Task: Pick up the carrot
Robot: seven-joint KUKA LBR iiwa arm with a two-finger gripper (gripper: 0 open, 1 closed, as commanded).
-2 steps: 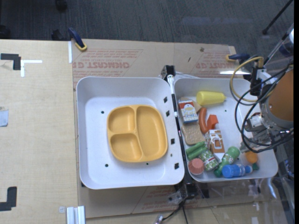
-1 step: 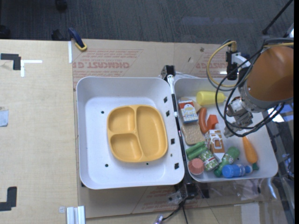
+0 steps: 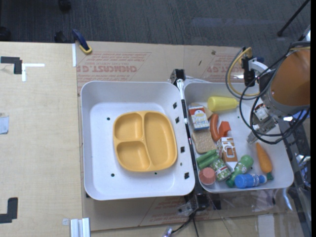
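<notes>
The carrot (image 3: pixel 263 160) lay at the right side of the right bin (image 3: pixel 283 181), slanted, its narrow tip toward the bin's upper middle. Just beside its lower end sat a blue bottle (image 3: pixel 248 180) and a green bottle (image 3: pixel 241 165). Further left were a small carton (image 3: pixel 227 148), a green vegetable (image 3: pixel 207 158), a red-lidded jar (image 3: pixel 207 176), a red sausage (image 3: pixel 214 128), a slice of bread (image 3: pixel 202 139), a boxed snack (image 3: pixel 199 118) and a yellow banana (image 3: pixel 222 103). My gripper (image 3: pixel 262 117) hung above the bin's right edge, well up from the carrot; whether it was spread or pressed together I could not tell. The left bin (image 3: pixel 94 147) carried a yellow plate (image 3: pixel 145 141) of 3 compartments.
</notes>
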